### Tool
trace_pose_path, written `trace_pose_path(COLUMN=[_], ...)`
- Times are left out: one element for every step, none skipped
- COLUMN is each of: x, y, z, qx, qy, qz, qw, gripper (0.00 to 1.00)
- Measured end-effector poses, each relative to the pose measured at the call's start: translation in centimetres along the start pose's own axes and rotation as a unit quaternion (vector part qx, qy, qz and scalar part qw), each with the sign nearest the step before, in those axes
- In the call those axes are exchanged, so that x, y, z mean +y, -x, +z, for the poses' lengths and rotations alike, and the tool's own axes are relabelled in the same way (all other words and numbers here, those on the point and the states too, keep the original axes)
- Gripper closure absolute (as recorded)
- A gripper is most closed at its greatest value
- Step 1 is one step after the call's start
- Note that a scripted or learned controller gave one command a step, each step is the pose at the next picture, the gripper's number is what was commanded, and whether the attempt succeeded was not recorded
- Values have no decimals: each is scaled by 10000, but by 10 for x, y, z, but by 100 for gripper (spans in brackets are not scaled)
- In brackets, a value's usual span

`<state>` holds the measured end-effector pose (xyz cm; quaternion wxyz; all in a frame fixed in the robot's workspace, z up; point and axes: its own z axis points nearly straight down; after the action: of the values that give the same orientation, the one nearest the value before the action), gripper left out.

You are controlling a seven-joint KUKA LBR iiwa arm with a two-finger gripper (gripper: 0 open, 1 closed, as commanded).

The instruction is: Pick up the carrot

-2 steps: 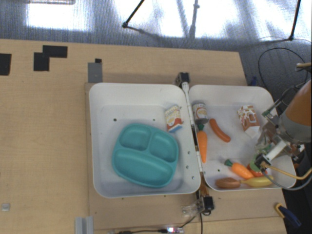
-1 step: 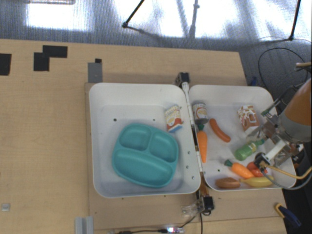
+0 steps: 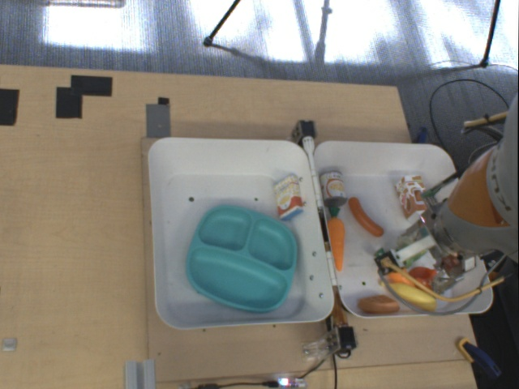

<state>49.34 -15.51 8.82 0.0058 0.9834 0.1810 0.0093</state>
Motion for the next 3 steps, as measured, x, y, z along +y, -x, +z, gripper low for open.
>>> trace_pose_path(x=[-39,-40,-66], y=[-11,-33,-28], z=[1,2,-2], qx=[-40,-69,42], qy=[-41,-67,26], qz=[-546,223,433], qw=[9985,9997,9990], gripper=[0,0,0])
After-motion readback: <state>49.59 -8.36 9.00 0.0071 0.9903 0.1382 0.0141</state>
